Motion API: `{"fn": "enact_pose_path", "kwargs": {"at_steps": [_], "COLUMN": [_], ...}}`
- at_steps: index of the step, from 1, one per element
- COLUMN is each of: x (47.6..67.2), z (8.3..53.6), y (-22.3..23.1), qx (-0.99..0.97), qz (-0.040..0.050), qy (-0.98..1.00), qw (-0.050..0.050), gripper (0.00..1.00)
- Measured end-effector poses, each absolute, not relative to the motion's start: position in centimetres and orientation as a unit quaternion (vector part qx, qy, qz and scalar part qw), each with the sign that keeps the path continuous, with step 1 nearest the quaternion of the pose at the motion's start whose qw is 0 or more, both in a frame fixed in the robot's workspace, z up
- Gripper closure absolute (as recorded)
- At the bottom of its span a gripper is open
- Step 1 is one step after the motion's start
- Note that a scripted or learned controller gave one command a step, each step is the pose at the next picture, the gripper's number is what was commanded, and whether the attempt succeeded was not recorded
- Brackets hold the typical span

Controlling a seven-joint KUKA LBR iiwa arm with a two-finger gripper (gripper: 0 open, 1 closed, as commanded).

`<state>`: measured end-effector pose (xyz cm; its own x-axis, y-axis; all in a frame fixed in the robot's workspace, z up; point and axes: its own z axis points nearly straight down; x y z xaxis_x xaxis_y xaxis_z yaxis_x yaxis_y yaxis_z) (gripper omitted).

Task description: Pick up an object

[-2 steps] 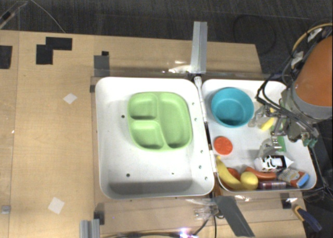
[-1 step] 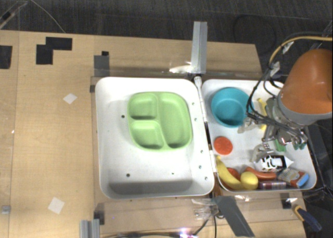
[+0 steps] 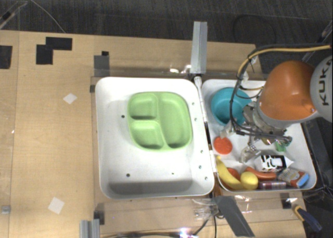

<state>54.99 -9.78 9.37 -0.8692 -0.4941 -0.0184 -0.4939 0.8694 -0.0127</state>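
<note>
Two white bins sit side by side on a wooden bench [image 3: 47,143]. The left bin [image 3: 112,169] holds a green divided plate [image 3: 158,120] with three compartments, lying flat toward the bin's centre and slightly toward twelve o'clock.

The right bin [image 3: 309,167] is crowded. A teal cup [image 3: 225,104] sits in its ten o'clock corner, open side up. Toward seven o'clock from the cup lies a small orange-red round object [image 3: 223,146], close to the bin's left wall. Along the six o'clock edge lies a banana [image 3: 228,175], with a yellow lemon-like fruit [image 3: 249,180] just beside it toward three o'clock. From there a row of long items runs toward four o'clock: a reddish-orange one [image 3: 263,171], a dark tube-like one [image 3: 271,184] below it, and an object with blue and orange parts [image 3: 302,180] at the far end. A black-and-white box [image 3: 272,161] rests just above this row.

The arm [image 3: 286,91] reaches in from three o'clock, its orange band hanging over the upper middle of the right bin, with cables looping around it. The gripper [image 3: 251,152] points down into the bin's centre, between the orange-red round object and the black-and-white box, just above the fruit. I cannot tell how far its claw is open, since the metal parts blur together, and nothing is visibly clamped in it.
</note>
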Motion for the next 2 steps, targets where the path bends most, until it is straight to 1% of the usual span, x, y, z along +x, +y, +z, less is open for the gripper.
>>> {"fn": "enact_pose_path", "kwargs": {"at_steps": [1,2], "x": [60.4,61.0], "z": [9.4,9.4], "y": [-12.7,-11.7], "qx": [-0.221,-0.265], "qz": [-0.0033,-0.0052], "qy": [0.975,0.964], "qw": [0.011,0.012], "gripper": [0.00,0.00]}}
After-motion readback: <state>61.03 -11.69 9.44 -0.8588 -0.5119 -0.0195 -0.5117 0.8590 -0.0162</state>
